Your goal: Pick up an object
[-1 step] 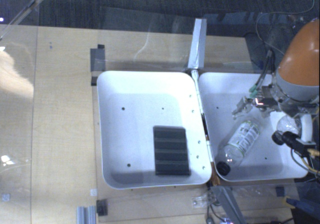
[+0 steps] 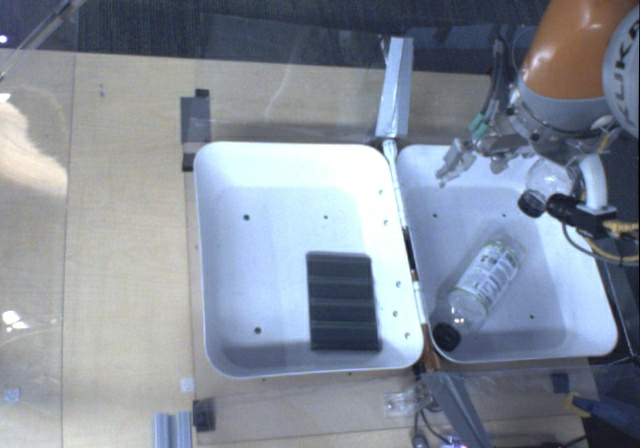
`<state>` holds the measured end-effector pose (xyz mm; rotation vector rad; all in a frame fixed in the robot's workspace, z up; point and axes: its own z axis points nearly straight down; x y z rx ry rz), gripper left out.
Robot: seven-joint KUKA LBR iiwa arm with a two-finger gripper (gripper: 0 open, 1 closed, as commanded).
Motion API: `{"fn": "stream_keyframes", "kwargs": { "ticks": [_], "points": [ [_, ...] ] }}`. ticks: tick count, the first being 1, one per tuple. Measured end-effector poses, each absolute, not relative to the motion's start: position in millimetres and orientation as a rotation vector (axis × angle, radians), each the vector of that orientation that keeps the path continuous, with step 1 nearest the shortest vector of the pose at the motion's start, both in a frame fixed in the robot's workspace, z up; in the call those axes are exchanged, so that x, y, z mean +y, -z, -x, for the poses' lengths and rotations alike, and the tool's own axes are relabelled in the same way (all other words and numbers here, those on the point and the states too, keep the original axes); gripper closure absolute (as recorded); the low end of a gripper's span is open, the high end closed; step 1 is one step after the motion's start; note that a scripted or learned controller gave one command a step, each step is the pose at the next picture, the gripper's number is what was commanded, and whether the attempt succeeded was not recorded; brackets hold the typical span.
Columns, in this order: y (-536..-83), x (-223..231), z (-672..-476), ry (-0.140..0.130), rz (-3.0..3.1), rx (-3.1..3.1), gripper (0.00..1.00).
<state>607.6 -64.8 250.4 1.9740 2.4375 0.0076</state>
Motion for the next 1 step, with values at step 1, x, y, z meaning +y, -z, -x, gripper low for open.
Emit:
{"fn": "stream_keyframes", "kwargs": {
  "ticks": [1],
  "points": [
    [-238.6,-37.2,-567.1,-0.005,-2.068,2.363,0.00]
  ]
}}
